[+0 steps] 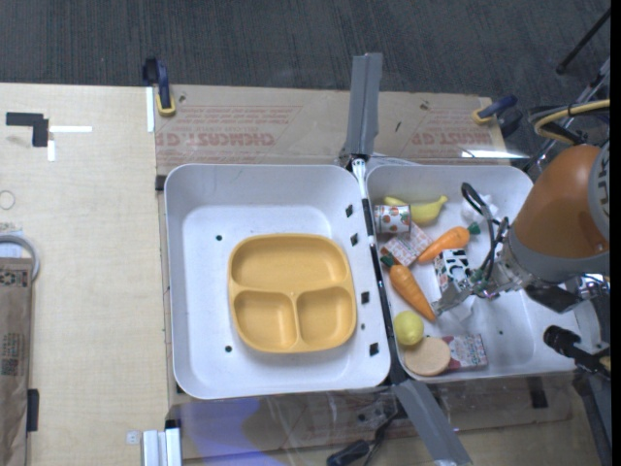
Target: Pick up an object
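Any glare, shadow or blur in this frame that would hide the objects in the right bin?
Camera view: lighting is even and soft; the carrots and banana read clearly. The arm is slightly soft-edged, and the gripper blends into clutter, so its fingers are hard to make out. Faint sheen on the left bin's rim.

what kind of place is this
Probably a robotics lab's grasping test bench: two white bins side by side, toy food such as a carrot, and a robot arm reaching in.

A yellow three-compartment plastic tray (291,291) lies in the left shallow white bin (194,260); two orange toy carrots (412,292) lie in the right shallow white bin (514,343).
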Motion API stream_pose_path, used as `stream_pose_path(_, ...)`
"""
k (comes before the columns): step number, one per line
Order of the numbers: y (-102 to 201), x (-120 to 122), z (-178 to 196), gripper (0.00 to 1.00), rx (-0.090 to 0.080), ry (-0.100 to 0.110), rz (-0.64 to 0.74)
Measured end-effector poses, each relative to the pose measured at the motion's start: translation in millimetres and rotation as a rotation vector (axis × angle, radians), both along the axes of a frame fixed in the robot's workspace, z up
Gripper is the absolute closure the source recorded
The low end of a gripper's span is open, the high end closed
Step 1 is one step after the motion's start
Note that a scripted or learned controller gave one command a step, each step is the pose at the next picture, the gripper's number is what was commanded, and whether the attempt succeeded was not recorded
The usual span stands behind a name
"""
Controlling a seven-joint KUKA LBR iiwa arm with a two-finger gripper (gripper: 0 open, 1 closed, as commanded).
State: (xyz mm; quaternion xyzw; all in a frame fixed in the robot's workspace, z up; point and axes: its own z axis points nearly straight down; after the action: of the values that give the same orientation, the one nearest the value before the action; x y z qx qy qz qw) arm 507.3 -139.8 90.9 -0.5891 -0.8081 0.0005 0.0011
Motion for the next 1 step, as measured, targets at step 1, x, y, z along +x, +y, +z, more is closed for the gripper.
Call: stream_pose_path(1,-1.2,0.5,9.0,1.00,0.000,-0.001,-0.004)
